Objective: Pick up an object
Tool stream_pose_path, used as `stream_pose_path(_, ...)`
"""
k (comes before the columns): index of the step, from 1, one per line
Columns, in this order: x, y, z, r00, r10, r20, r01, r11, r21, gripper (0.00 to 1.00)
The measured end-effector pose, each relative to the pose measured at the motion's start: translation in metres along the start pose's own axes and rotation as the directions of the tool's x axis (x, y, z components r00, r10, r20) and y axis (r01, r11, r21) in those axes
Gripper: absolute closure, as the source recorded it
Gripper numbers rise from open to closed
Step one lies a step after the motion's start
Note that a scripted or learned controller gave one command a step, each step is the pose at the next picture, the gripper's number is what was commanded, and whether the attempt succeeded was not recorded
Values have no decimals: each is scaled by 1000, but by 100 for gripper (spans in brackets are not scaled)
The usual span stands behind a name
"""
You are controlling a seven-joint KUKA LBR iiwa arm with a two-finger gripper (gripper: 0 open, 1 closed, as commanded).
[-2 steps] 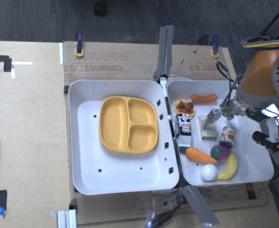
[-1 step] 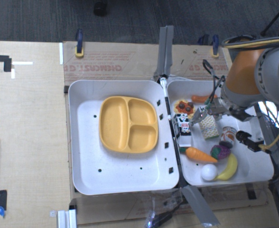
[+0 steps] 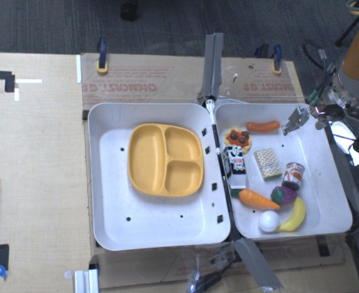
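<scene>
The right bin (image 3: 335, 163) holds several toy foods: a red sausage (image 3: 263, 126), a small tart with berries (image 3: 237, 138), a black-and-white carton (image 3: 235, 160), a pale speckled box (image 3: 267, 163), a small can (image 3: 294, 174), a purple-and-green vegetable (image 3: 283, 194), a carrot (image 3: 258, 199), a white ball (image 3: 268, 221) and a banana (image 3: 294, 217). My gripper (image 3: 293, 122) hangs over the bin's far right corner, just right of the sausage. It is open with nothing between its fingers.
A yellow divided plate (image 3: 165, 159) lies in the left bin (image 3: 106, 212). A grey divider bar (image 3: 213, 66) runs between the bins at the back. Blue clamps (image 3: 101, 54) hold the cardboard behind them. Cables and the arm's wrist (image 3: 344, 99) crowd the right edge.
</scene>
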State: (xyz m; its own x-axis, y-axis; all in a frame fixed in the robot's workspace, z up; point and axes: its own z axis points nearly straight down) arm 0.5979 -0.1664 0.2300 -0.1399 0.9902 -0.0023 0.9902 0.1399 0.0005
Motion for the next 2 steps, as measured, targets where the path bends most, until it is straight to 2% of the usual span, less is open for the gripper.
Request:
stream_pose_path(1, -19, -48, 134, 1000, 16, 1, -16, 1000, -6, 0)
stream_pose_path(2, -18, -46, 124, 1000, 18, -1, -18, 1000, -8, 100)
